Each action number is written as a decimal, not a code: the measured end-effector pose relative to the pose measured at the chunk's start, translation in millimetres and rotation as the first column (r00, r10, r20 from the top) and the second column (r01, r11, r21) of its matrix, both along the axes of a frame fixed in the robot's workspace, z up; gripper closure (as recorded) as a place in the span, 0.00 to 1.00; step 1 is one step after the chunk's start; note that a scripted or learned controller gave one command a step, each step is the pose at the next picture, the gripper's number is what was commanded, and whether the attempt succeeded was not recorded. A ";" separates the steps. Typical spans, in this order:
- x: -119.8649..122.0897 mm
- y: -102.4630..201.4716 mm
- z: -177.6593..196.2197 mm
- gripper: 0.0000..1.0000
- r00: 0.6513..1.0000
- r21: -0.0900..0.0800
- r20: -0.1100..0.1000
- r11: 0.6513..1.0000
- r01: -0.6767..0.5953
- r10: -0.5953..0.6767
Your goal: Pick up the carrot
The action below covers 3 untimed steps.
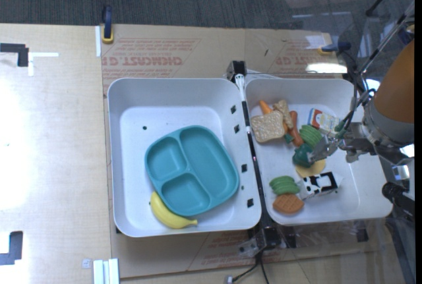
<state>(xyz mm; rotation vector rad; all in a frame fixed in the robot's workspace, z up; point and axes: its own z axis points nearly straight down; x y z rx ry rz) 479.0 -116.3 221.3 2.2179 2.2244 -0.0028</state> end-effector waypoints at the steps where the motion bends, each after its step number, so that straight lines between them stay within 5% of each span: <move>1: 21.3 18.1 -126.7 0.00 1.000 0.002 -0.001 1.000 0.021 -0.021; 2: 22.2 16.7 -118.1 1.00 1.000 0.001 0.000 1.000 0.029 -0.029; 3: 22.2 16.7 -118.0 0.00 1.000 0.002 0.000 1.000 0.030 -0.030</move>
